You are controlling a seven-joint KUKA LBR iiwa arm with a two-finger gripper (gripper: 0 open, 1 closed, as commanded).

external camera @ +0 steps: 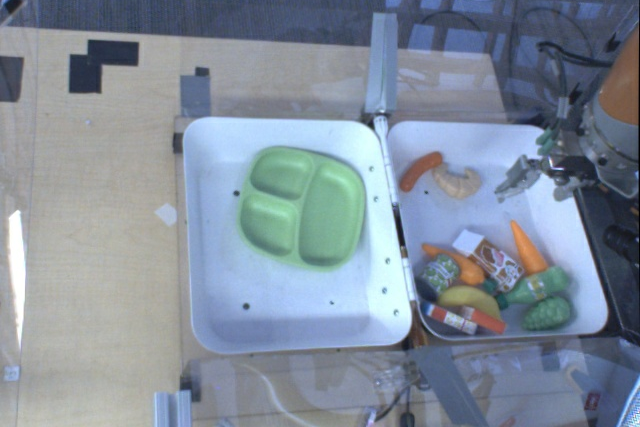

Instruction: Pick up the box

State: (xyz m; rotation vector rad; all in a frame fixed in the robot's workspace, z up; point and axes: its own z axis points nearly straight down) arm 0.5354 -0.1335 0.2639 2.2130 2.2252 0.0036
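So far nothing of the job is done, as I judge it: the box (492,260) lies in the right bin (590,245), untouched, near the middle of the pile at the bin's near end. It is a small brown and white carton, tilted, with a carrot (527,247) just beside it on the right and a banana (470,298) below it. My gripper (548,177) hangs over the far right part of that same bin, well apart from the box, and its fingers stand spread with nothing between them. A sausage (420,170) and a croissant (456,181) lie near the bin's far edge, off to the left of my gripper. The left bin (210,245) carries a green divided plate (302,206), which has no part in this.

What is left, then, is everything: bring the gripper over the box, come down, close on it, lift. The neighbours crowd close, so I expect the fingers may catch the carrot.
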